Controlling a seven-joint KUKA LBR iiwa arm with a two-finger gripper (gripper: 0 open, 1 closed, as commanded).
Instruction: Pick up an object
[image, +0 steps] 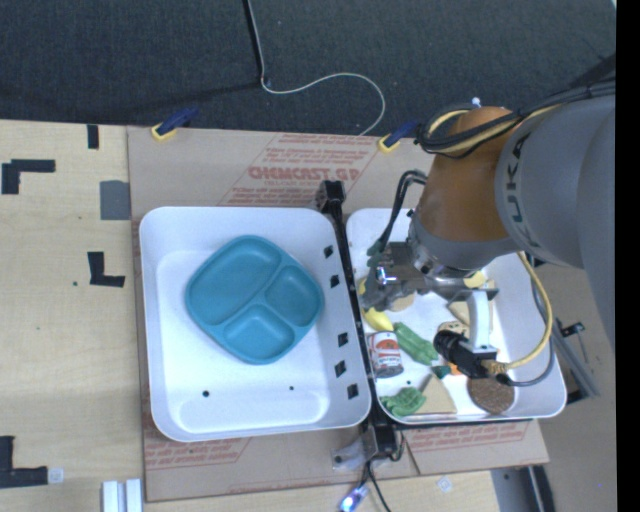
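Jaws (392, 288) sit low in the right white bin (535, 405), hidden under the grey arm's orange wrist band (462, 190), so their state cannot be told. Near them lie a yellow banana-shaped toy (377, 320), a small red-labelled can (386, 353) and green leafy pieces (414, 342); the left white bin (170, 400) holds a blue divided plastic plate (254, 297)

Small objects cluttered in right bin (545, 405), under the arm.
Yellow piece (376, 319), green piece (414, 343), small can (386, 354), green item (404, 402), brown disc (491, 393); blue divided plate (254, 297) flat in left bin (170, 300).
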